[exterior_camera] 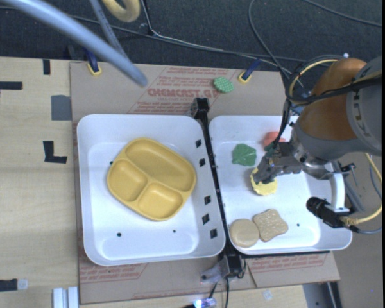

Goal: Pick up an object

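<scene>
Dark carpet-like flooring fills the top of the camera view, crossed by cables, and below it sits the pale wooden worktop [25, 172] with a sheet of brown cardboard [170, 88] under two shallow white bins. Left bin [90, 172] holds a yellow divided tray [151, 178], lying at a slant near its middle. Right bin [234, 133] lies just beside it, a black divider strip between them. Reaching in from the right, the grey arm [346, 117] with its orange band hangs over the right bin, and its pincer [268, 171] is low over a small yellow object [264, 186], touching or just above it; whether it is open or closed on anything cannot be told from here. Near it lie a green leaf-shaped piece [244, 154], an orange-red piece [271, 138] partly hidden by the arm, and, at the bin's front edge, a tan cracker-like piece [270, 224] touching a round beige piece [244, 233]. On the cardboard behind the bins rests a small green textured piece [223, 85].
</scene>
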Controlling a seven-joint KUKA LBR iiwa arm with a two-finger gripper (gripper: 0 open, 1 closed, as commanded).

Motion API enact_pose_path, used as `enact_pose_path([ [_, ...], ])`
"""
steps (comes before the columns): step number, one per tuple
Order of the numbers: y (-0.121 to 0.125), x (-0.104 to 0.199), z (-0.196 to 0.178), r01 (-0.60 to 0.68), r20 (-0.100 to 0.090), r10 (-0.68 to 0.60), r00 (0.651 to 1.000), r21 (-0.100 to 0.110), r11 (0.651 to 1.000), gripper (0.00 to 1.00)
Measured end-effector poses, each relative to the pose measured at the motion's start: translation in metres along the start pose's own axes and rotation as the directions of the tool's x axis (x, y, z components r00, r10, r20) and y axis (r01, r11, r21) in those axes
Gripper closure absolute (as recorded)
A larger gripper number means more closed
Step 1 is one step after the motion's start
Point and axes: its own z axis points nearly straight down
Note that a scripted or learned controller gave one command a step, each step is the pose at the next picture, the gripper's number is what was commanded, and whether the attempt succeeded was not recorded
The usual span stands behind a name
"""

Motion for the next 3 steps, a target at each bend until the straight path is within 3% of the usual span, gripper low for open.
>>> enact_pose_path([
  [3, -0.01, 0.174, -0.006, 0.003, -0.001, -0.003, 1.0, 0.002, 1.0, 1.0],
])
